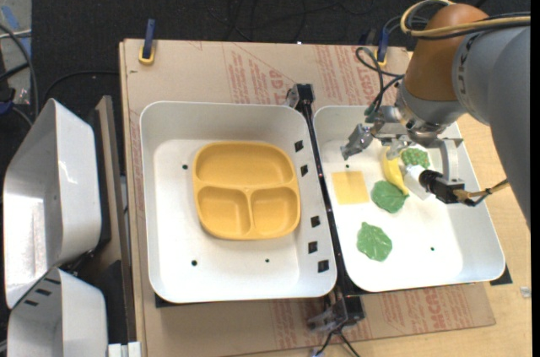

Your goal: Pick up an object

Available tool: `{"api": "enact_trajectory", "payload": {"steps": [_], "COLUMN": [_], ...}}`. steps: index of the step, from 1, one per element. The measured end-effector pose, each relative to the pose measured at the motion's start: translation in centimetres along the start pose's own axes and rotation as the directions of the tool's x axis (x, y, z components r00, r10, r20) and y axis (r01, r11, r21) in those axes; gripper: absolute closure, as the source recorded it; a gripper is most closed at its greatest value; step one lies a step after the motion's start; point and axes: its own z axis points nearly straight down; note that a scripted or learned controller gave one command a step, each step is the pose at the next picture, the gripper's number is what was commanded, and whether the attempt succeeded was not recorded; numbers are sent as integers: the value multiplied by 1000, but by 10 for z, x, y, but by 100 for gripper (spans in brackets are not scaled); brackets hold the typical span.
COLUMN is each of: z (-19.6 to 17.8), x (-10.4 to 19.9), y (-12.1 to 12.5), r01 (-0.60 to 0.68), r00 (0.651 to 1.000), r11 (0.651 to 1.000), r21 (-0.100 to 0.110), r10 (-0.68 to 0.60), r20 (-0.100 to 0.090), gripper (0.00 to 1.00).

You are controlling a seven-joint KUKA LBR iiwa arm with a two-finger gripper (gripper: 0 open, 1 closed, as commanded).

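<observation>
In the right bin (472, 258), my gripper (358, 141) hangs over the far left part, just above a flat pale yellow square (350, 186). Nothing shows held in it. Beside the gripper, to its right, lie a yellow banana-shaped piece (392, 171) and a light green leafy piece (413, 157). Touching the banana's lower end is a darker green piece (388, 197). Another green piece (374, 240) lies apart, nearer the front of the bin.
The left bin (160, 262) holds a yellow three-compartment plate (247, 188). A black divider strip (314, 178) runs between the bins. The grey arm with its orange band (439, 51) reaches in from the upper right. White containers (46, 178) stand off the bench's left.
</observation>
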Motion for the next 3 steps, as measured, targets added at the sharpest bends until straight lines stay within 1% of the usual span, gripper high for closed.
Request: {"api": "enact_trajectory", "payload": {"steps": [1, 2, 3], "z": [34, 21, -23], "x": [1, 1, -3], "y": [0, 1, 6], "r01": [0, 0, 1], "r00": [1000, 1000, 1000], "r11": [1000, 1000, 1000], "r21": [-1, -5, -10], "r10": [0, 0, -1], "r20": [0, 1, 1], "gripper": [0, 100, 100]}}
